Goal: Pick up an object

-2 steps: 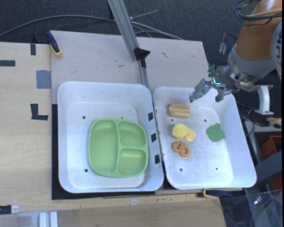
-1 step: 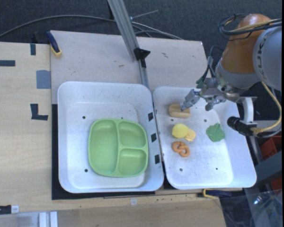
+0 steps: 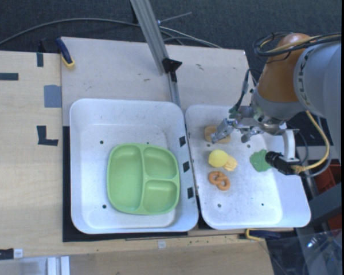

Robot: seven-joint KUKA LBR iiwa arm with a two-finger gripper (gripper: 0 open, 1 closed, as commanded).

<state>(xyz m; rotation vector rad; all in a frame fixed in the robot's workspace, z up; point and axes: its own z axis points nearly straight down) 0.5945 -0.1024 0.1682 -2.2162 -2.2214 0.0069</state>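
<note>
item: gripper (image 3: 228, 129), right bin (image 3: 241, 213); you cannot tell its fingers' state. tan piece (image 3: 209, 134) just left of it, yellow toy (image 3: 221, 158) below (both loose). risk: fingers nudge tan piece aside.

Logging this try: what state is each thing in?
Green tray: flat in left bin, compartments bare.
Yellow toy: lying loose in right bin.
Pretzel: lying loose.
Tan piece: beside pincer.
Green piece: lying loose.
</note>
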